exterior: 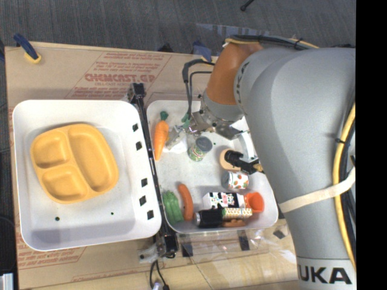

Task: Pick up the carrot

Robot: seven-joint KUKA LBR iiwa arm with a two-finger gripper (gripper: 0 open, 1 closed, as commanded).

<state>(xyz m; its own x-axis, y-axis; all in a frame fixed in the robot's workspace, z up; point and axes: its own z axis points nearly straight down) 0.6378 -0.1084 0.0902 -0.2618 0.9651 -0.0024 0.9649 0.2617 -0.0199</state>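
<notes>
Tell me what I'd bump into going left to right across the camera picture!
Yellow divided plate → carrot → green tin can → orange cup → grey robot arm.

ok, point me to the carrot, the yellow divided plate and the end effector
carrot (160, 136), camera view, middle of the orange body, by the right bin's left wall.
yellow divided plate (100, 162), camera view, bare floor of the right-hand compartment, in the left bin.
end effector (184, 132), camera view, at its tip, just right of the carrot.

The cardboard sheet (115, 71) reads "CHEMCAST GP"; the arm (314, 162) shows "UKA".
</notes>
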